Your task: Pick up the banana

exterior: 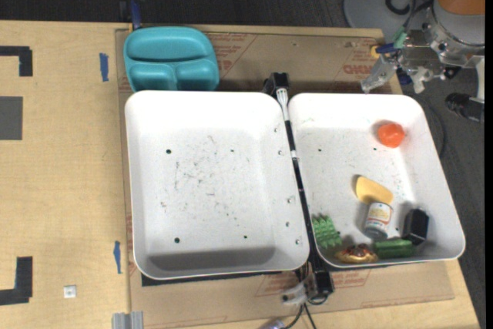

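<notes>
Banana first: I am looking at the short yellow curved banana (373, 189), probably a plastic toy one, and it is lying flat in the right shallow white bin (339, 142), in the lower half, toward the middle. It is sitting just above the small round jar with a pale label (377, 218), so close that I cannot tell if they are touching. The orange round ball (390, 134) is resting well apart from it, nearer the far wall, and the black block (416, 226) is lying near the jar on the other side. The two-finger gripper (381, 75) is hanging outside the bin, beyond its far rim, with nothing visibly in it, and I cannot tell whether it is released or clenched, because it is too small and blurred at this distance. I am judging that the banana is light and stiff, with a smooth skin that is probably a little slippery, so it is not going to crush, but it may be squirting out sideways under a pinch at the tapered end. I am therefore thinking of taking hold across the thicker middle, closing over the narrow width and not along the length. I am also planning to come down on the side away from the jar, since the jar is crowding the near edge.
</notes>
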